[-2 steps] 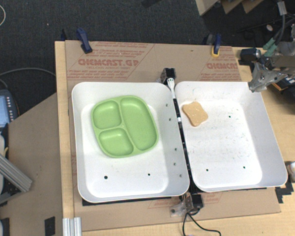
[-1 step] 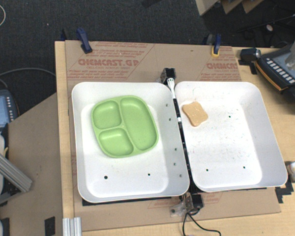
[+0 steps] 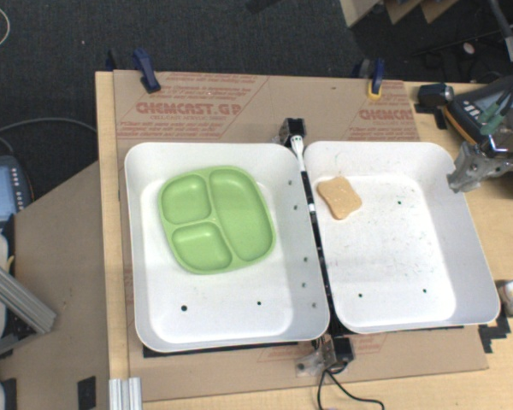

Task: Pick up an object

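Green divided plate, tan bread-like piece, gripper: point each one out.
Green divided plate (image 3: 215, 220): camera view, ridge between compartments.
Tan bread-like piece (image 3: 339, 197): camera view, top face centre.
Gripper (image 3: 472, 171): camera view, grey end at right bin's edge.
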You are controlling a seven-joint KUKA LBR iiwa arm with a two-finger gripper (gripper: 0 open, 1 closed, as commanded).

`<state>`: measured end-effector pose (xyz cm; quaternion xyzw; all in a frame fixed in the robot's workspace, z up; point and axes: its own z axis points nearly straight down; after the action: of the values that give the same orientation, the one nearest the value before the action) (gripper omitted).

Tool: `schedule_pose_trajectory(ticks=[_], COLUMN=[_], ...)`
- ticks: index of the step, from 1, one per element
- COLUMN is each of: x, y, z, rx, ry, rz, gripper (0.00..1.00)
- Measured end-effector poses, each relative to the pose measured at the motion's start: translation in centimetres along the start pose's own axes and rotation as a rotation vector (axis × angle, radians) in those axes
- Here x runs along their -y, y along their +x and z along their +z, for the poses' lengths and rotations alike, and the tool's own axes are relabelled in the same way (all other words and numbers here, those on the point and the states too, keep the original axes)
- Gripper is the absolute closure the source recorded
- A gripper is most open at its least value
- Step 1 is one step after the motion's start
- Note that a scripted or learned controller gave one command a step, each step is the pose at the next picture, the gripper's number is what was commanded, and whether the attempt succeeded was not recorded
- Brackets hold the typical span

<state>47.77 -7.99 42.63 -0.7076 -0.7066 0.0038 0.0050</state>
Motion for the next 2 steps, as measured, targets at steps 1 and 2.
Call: schedule_pose_trajectory(ticks=[1, 2], x=[-0.1, -0.1], y=[2.4, 4.3], z=[-11.6, 1.1], rx=[0.003, 0.001], ry=[-0.028, 0.001], rz=[-0.005, -0.002], gripper=[1.0, 1.0])
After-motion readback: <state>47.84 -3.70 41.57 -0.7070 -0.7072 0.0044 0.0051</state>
